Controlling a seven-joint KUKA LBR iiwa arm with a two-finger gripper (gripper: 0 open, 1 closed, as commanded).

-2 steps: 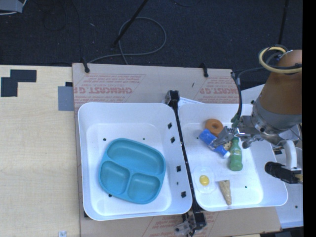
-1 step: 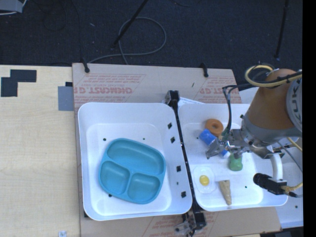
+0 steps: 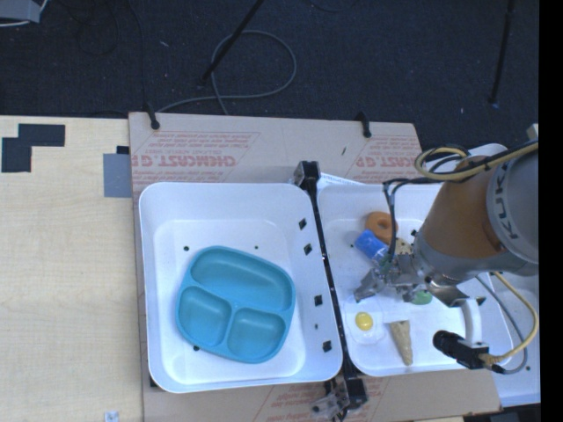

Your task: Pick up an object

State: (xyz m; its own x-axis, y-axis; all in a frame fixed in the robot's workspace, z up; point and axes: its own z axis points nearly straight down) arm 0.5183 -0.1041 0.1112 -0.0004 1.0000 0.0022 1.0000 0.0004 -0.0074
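- Camera view: gripper point(image 3: 376, 284) is low over the middle of the right bin point(image 3: 345, 231), with the arm point(image 3: 471, 222) coming in from the right.
- Jaw state: cannot tell, the metal parts blur together at this slant. Nothing is visibly held.
- Pickable things are all in the right bin, clustered round the gripper.
- Blue block point(image 3: 371, 244): just above-left of the gripper, close to or touching it. Its long axis is slanted, from upper-left to lower-right.
- Orange ring point(image 3: 381, 225): just behind the blue block, toward the far wall. It is round, so no clear axis.
- Tan cone point(image 3: 401, 341): near the front wall. Its long axis runs roughly front to back, wide end toward the gripper and tip toward the front rim.
- Yellow-on-white piece point(image 3: 364, 323): flat and roundish, just left of the cone and below the gripper.
- Small green thing point(image 3: 423, 298): tucked against the gripper body on its right and partly covered, so its shape is unclear.
- Left bin point(image 3: 167, 236): holds a blue divided plate point(image 3: 236, 304), lying flat and well apart from the gripper.
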